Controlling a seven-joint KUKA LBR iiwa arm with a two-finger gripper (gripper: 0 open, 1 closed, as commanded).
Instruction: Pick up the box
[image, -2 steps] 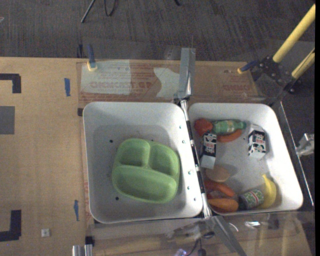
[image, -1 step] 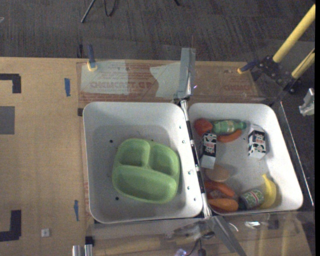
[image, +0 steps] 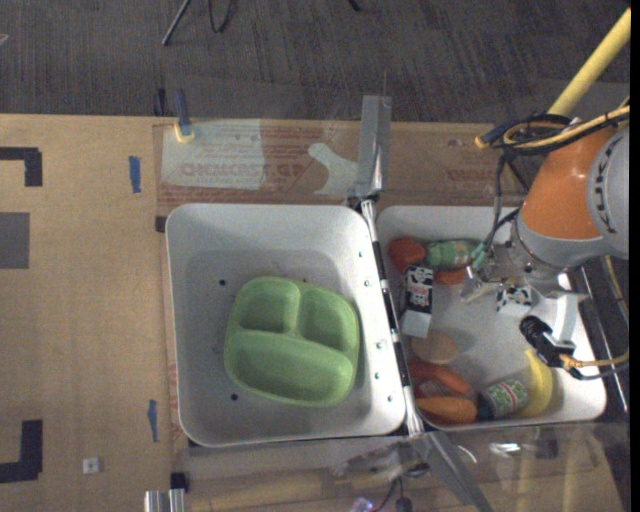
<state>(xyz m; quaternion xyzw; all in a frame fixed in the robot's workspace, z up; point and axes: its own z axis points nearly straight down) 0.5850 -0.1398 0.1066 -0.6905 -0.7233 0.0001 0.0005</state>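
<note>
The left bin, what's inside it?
In the left bin lies a green divided plate, upside up with three compartments. Whatever might sit under the plate is covered, so that can't be told.

Dark grey carpeted floor (image: 300, 45) along the top, tan cardboard-covered bench surface (image: 80, 300), blue tape strips (image: 134, 173), black corner markings (image: 24, 165), even overhead light

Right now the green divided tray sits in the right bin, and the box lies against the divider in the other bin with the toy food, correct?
Not quite. The camera view shows the green divided tray in the left bin, not the right. The box does lie against the divider in the other bin, the right bin, with the toy food.
</note>
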